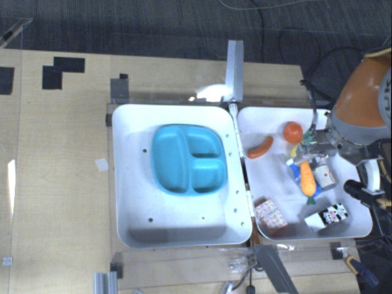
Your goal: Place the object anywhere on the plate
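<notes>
Patterned packet (pixel 270 214) at right bin's near edge; end effector (pixel 312 150), finger state indiscernible, over toy carrot (pixel 307 178). Grasp stage, judged; next: secure carrot, carry left to blue plate (pixel 187 158).

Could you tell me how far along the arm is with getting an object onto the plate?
Nothing looks placed yet: the blue sectioned plastic plate in the left white bin carries nothing. The gripper is low in the right white bin, over the orange toy carrot. Grasping, carrying and setting down remain.
</notes>
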Motion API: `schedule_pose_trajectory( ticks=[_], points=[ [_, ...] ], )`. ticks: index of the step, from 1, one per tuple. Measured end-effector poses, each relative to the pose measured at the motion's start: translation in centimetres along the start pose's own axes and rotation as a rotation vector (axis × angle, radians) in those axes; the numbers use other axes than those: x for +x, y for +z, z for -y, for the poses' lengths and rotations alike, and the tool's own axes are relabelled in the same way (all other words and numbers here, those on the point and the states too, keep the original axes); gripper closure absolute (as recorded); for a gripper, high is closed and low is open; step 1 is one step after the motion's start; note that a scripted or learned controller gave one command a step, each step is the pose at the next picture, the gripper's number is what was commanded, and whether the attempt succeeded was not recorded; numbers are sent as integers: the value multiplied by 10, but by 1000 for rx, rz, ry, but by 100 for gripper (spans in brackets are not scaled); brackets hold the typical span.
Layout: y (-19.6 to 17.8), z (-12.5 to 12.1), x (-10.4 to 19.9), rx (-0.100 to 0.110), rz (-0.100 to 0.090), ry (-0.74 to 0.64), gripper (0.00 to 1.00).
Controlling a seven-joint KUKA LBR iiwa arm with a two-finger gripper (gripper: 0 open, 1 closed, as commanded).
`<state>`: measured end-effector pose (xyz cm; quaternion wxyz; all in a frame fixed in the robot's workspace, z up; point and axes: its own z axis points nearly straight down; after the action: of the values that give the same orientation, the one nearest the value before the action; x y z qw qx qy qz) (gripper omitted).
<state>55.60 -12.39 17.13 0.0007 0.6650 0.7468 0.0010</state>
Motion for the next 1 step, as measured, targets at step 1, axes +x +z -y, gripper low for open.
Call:
schedule_pose_trajectory(
  ticks=[1],
  points=[
    [-12, -28, 106, 1, 0, -135, 100]
  ],
)
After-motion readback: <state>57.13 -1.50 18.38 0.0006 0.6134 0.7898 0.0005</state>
